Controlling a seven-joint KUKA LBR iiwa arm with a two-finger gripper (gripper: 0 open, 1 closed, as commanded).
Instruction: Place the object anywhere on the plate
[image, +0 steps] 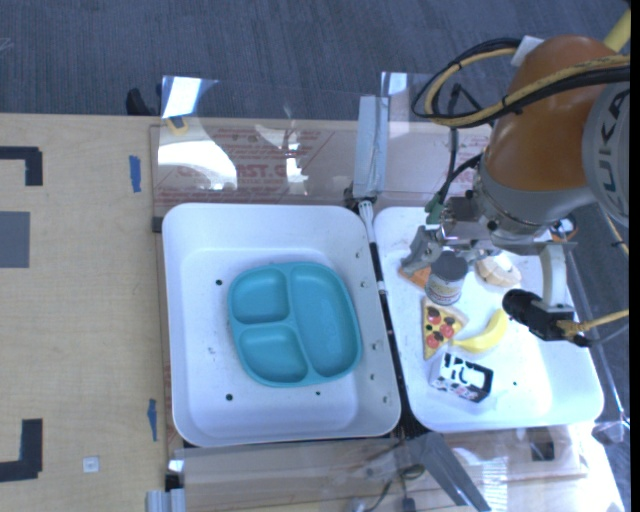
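A: Teal plate (294, 324), three compartments, sat in the middle of the left bin (190, 250). Nothing lay on it.

B: Arm?

A: Grey arm (545, 130) with the orange band came in from the right and hung over the back of the right bin (570, 400). Gripper (446, 262) pointed down at the bin's back left part.

B: Fingers spread or pressed together?

A: Couldn't tell. The wrist body hid them from above.

B: Holding anything?

A: Nothing was visible between the fingers. A small grey can (445, 280) stood right under the gripper, upright, touching or almost touching it, couldn't say which.

B: Other stuff in that bin?

A: Pizza slice (439, 328) just in front of the can. Banana (484, 334) beside the slice, to its right. Black-and-white pouch (463, 377) nearer the front. An orange piece (416, 264) left of the can, and a pale round thing (497, 269) to its right, partly under the arm. A black cylinder (533, 314) on the arm's hose hung over the banana's right end.

B: So the objects were all in the right bin?

A: Yes, all well apart from the plate.
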